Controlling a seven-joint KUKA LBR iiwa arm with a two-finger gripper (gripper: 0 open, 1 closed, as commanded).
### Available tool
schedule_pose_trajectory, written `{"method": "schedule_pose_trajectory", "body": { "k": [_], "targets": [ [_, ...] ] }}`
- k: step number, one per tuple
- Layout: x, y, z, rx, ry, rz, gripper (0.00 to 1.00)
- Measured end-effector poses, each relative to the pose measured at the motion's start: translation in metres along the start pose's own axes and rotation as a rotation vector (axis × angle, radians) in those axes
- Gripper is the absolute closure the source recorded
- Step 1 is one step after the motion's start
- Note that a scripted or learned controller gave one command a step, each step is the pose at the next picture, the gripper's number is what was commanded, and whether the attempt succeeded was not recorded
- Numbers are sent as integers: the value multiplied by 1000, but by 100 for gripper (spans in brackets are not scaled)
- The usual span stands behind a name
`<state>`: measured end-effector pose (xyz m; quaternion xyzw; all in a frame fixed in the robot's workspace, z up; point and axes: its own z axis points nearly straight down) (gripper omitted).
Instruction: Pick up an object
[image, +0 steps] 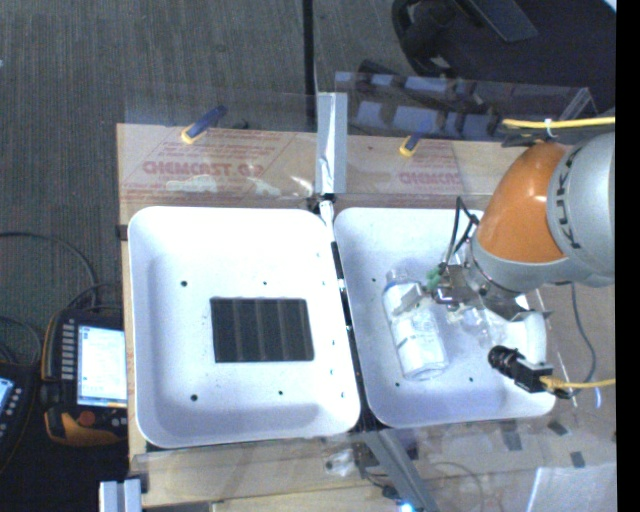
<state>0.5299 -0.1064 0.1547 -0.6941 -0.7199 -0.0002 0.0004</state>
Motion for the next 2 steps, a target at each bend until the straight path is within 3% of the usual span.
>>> {"method": "schedule_pose_trajectory", "body": {
  "k": [1, 2],
  "targets": [
    [-2, -32, 58, -6, -1, 37, 0],
    [-1, -32, 50, -4, 1, 36, 100]
  ]
}}
